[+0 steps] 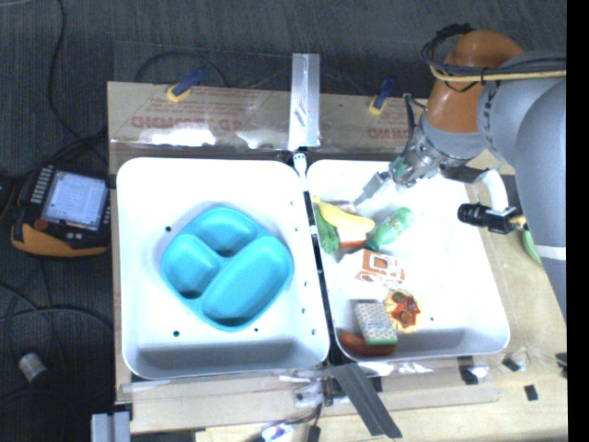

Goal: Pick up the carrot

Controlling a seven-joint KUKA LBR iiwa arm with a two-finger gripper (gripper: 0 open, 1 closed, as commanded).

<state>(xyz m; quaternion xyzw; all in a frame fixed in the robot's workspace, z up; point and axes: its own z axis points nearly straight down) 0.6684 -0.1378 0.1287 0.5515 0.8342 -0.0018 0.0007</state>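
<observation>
We see the gripper [375, 186] poised over the upper part of the right bin [479, 274], at centre right of the frame; we cannot tell how wide it stands. The carrot [351, 243] lies just below it beside a yellow banana [342, 216]. The left bin [147, 339] holds a blue divided tray [227, 265].

Claw [371, 188] above right bin [479, 274]

Dark grey carpet floor [184, 17] around wooden bench [230, 118]; black cables [37, 7] across carpet; handheld control pendant [64, 205] far beyond bins, on floor.
</observation>
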